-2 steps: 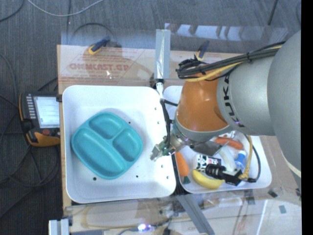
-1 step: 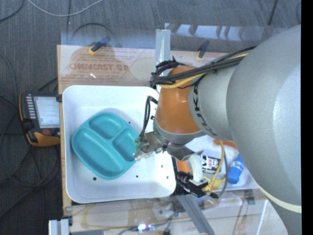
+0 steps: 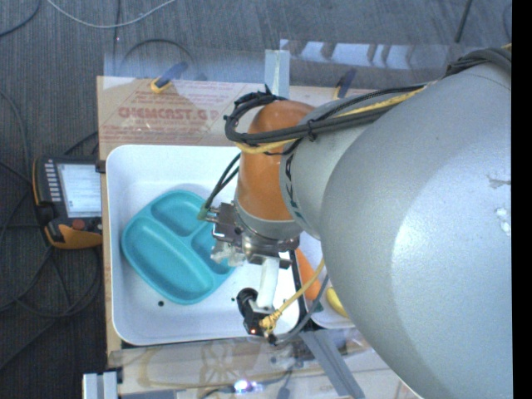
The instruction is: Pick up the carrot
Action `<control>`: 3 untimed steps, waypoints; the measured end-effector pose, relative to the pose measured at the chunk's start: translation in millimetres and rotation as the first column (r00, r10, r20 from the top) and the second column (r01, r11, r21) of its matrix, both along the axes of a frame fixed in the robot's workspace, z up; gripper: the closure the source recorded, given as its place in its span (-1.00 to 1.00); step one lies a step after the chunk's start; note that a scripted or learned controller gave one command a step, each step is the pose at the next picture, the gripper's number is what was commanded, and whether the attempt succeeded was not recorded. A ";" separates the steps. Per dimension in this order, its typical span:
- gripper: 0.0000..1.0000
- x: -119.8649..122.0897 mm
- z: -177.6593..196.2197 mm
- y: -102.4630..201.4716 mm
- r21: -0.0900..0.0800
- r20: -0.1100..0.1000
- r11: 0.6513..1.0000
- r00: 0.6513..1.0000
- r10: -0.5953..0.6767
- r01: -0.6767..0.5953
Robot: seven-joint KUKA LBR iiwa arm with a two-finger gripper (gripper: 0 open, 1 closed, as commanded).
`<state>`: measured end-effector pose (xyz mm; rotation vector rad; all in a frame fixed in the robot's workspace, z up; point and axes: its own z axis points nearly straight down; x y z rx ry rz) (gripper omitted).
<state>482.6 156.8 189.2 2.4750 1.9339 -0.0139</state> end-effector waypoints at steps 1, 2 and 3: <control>1.00 22.3 -23.7 34.2 -0.003 0.004 0.566 0.566 -0.825 0.825; 1.00 24.4 82.1 -3.5 -0.001 0.008 0.443 0.443 -0.897 0.897; 1.00 -0.5 -39.7 10.8 -0.004 0.007 0.613 0.613 -0.790 0.790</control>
